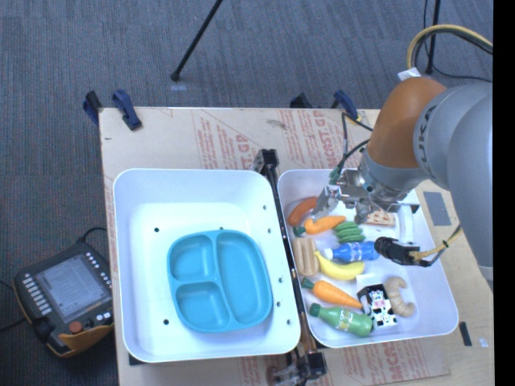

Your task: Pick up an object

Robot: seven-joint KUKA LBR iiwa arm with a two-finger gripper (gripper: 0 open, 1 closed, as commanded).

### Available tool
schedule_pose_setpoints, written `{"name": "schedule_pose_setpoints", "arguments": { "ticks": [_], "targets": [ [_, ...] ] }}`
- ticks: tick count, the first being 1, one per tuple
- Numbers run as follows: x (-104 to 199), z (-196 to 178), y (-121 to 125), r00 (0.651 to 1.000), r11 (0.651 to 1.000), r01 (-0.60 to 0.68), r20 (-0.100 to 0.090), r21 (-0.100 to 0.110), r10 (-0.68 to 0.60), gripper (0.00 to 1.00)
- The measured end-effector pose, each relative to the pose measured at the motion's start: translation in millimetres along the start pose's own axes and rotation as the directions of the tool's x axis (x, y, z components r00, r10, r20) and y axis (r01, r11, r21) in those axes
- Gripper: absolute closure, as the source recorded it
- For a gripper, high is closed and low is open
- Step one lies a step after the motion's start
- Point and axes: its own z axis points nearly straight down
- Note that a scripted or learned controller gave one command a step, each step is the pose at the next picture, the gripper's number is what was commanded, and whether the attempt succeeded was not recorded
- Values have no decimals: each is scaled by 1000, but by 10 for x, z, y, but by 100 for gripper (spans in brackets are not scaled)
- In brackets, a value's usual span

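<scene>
One grey arm (426, 135) over toy-filled right bin (438, 316)

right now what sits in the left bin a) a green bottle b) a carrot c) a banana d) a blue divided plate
d: the blue divided plate lies alone in the left bin, while the banana, green bottle and carrot all lie in the right bin.
</scene>
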Motion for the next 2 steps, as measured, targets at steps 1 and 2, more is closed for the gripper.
{"name": "schedule_pose_setpoints", "arguments": {
  "ticks": [1,2],
  "targets": [
    [76,407,70,997,997,78,2,-6,-78,0],
    [74,356,53,997,997,76,0,4,-76,100]
  ]
}}
